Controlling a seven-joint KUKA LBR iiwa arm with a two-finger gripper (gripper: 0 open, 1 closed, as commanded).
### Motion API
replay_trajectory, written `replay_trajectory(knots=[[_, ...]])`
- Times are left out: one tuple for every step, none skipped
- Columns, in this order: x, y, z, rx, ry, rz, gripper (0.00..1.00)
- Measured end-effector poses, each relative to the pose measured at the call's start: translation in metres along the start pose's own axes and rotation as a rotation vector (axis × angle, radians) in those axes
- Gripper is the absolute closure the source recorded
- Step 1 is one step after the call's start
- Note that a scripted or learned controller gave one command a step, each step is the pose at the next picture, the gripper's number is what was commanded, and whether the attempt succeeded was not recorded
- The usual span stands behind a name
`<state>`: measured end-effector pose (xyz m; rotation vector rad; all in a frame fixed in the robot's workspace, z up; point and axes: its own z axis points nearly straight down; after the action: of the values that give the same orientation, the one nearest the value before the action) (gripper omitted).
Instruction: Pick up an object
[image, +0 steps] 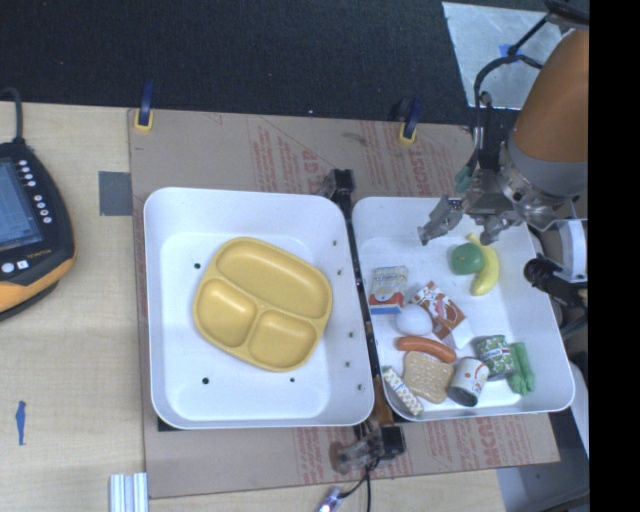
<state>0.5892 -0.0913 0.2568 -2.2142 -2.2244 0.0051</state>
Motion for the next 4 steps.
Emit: replay_trajectory(knots=[[-0.078, 0.066, 0.077, 0.001, -0.003, 0.001, 0.00], [-0.109, 0.060, 0.145, 0.000, -0.003, 0.000, 0.00], [-0.109, 0.060, 0.135, 0.001, -0.004, 0.000, 1.00], [-0.109, 0.060, 0.135, 0.001, -0.004, 0.000, 0.00]])
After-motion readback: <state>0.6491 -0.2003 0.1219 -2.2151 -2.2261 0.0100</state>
